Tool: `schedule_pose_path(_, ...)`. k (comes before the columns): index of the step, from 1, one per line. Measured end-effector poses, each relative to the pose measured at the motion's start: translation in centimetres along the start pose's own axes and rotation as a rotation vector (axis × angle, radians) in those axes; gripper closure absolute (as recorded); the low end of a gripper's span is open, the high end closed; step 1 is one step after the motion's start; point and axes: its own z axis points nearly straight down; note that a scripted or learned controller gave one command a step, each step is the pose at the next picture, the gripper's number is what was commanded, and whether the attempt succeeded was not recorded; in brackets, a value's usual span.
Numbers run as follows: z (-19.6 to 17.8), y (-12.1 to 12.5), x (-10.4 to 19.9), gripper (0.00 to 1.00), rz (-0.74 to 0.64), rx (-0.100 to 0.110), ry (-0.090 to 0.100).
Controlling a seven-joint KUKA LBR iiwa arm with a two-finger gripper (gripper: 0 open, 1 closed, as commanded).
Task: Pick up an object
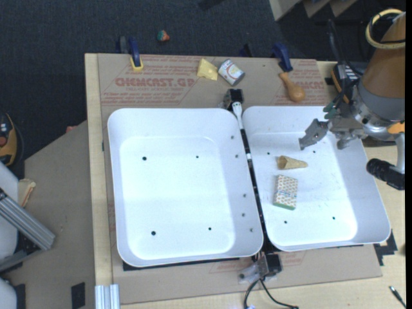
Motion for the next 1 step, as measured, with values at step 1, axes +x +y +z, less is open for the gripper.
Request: schedule_pose_path(1,-17.14,1.47,5.43,0.0,-0.007,-0.023,-0.002)
